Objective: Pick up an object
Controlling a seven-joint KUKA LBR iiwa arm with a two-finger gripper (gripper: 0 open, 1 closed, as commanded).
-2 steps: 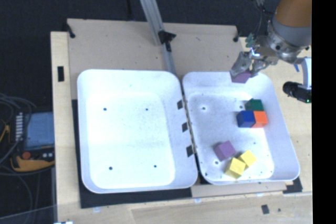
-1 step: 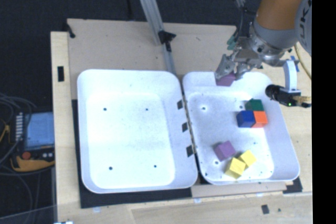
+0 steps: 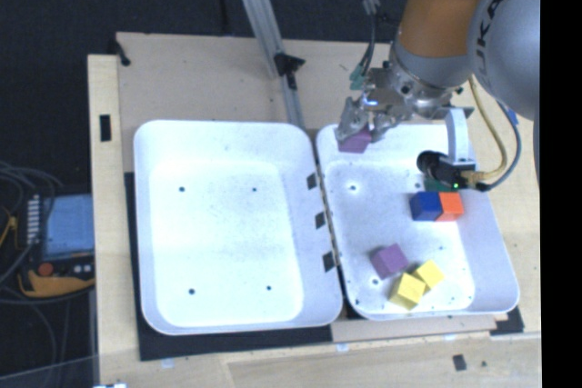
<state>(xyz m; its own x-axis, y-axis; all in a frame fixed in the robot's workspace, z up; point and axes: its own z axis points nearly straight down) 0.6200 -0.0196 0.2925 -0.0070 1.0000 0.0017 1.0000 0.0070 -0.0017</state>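
So I've got a small purple block [image 3: 355,141] pinched between my fingers [image 3: 350,118], up over the far rim of the right bin [image 3: 482,232]. It hangs a bit tilted, above the bin's far left corner, well apart from the other blocks lying down in that bin.

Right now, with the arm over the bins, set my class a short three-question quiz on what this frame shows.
1. True or false: the gripper has a purple block between its fingers.
2. How many yellow blocks lie in the right bin?
3. Which block touches the blue block? A orange block, B the loose purple block, C a green one.

Key: 1 true; 2 two; 3 A.
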